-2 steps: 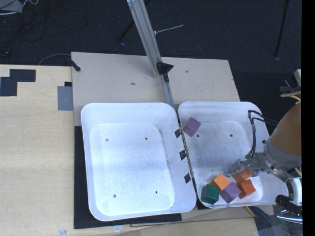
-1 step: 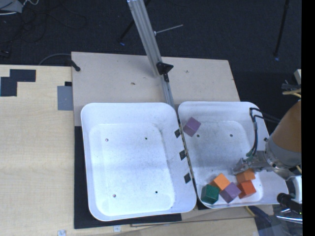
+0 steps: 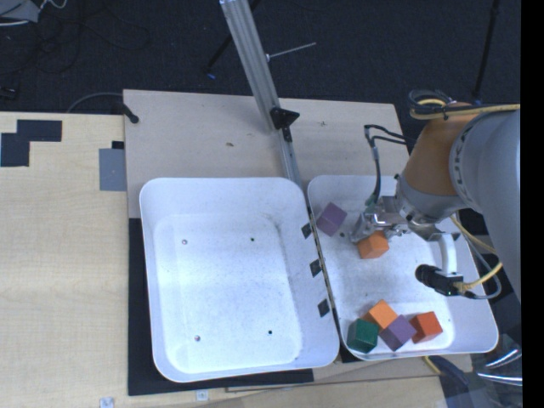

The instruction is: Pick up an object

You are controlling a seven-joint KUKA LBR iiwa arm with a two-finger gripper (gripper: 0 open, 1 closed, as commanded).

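The arm comes in from three o'clock, and its gripper is down low in the right bin, right over an orange block. This looks like the grasping step: the tool is at the block, touching or all but touching its top edge. I cannot tell how the jaws stand, because the wrist and cables cover them from up here, so I would not say the block is caught.

If the block is between the jaws, the next move calls for a straight lift, slow enough to show whether it comes up too. If not, the tool needs to settle squarely over the block before it pinches.

A purple block sits just beside the tool at about ten o'clock from the orange one, close enough to get nudged. Down at the six o'clock end of the same bin four more blocks huddle together: a green block, a second orange block, a second purple block and a red block.

The left bin is white and speckled, on a pale wooden bench with dark floor beyond it at twelve o'clock. A metal rail slants up from between the bins.
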